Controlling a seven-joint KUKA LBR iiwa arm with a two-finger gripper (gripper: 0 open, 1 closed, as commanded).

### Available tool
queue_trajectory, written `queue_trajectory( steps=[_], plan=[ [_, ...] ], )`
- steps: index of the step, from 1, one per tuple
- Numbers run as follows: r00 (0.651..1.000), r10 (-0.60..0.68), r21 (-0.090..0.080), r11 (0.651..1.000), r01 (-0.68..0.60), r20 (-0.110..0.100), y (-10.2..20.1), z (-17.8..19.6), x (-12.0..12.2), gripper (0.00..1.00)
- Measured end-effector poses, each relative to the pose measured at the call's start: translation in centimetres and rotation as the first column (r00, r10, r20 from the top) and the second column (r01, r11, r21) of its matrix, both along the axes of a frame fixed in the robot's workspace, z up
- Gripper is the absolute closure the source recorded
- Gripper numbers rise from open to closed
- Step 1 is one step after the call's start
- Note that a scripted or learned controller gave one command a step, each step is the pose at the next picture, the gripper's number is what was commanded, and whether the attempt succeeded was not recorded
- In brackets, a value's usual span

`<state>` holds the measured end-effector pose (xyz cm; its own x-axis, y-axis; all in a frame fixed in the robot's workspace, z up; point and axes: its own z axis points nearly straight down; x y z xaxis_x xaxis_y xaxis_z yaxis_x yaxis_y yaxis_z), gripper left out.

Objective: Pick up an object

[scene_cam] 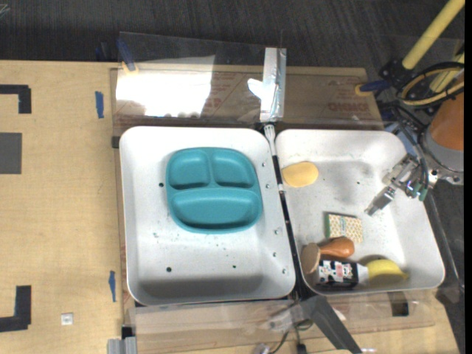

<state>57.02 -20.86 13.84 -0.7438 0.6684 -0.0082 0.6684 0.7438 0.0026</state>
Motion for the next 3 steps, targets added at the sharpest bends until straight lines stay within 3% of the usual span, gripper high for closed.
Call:
queue_trajectory(
  steps=[1, 2, 3],
  plan=[
    [0.965, -0.264, 0.005, 0.965, 0.264, -0.002, 4.6, -5.1, -8.8, 0.0],
    [0.964, -0.265, 0.005, 0.964, 0.265, 0.007, 4.6, -3.9, -8.5, 1.0],
    [0.994, -0.108, 0.005, 0.994, 0.108, -0.002, 4.2, -5.0, -8.6, 1.0]
  ],
)
